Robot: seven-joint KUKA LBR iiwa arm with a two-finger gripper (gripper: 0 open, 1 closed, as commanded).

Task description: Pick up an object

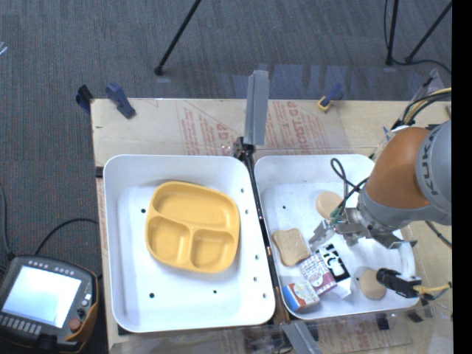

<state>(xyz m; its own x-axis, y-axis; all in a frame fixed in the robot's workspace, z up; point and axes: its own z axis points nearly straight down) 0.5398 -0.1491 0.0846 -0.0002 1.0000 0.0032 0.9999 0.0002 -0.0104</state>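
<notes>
— Where's my camera looking from?

— I have one fixed view, high above the bench point(184, 124), tilted down at a slant. Both white bins sit near frame centre, left bin point(118, 198) beside right bin point(295, 169); carpet beyond the bench's far edge, my arm point(405, 175) entering from the right.

Yellow tray point(193, 226), white bins point(122, 198)

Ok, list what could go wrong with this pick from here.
1. Clutter: the gripper hangs over the right bin, where the toast slice, the black and white carton and the small box lie close together. It may nudge or catch a neighbour.
2. The toast slice lies flat, so the gripper could slip off it.
3. The carton leans on the small box and may shift when touched.
</notes>
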